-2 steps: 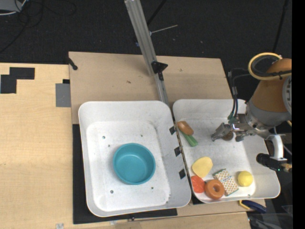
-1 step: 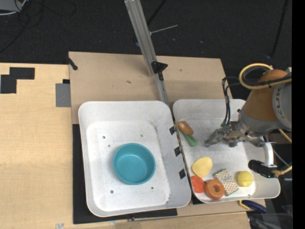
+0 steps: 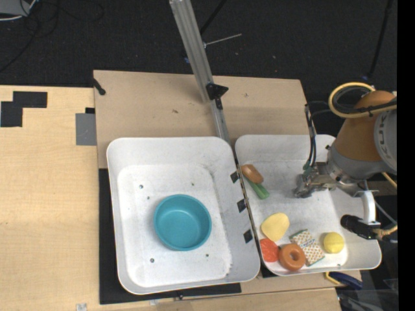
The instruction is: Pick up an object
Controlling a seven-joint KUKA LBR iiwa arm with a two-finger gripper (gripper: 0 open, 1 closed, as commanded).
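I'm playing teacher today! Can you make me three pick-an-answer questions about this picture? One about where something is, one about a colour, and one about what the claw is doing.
1. Where is the bowl?
A. left bin
B. right bin
C. on the wooden bench

2. What colour is the bowl?
A. red
B. teal blue
C. black

3. Where is the claw right now?
A. inside the bowl
B. over the left bin
C. over the right bin, apart from the toys

Answers:
1 A, it sits in the left bin.
2 B, its whole inside is teal blue.
3 C, it hangs over bare white floor, with the yellow ball and orange ring nearer the front.
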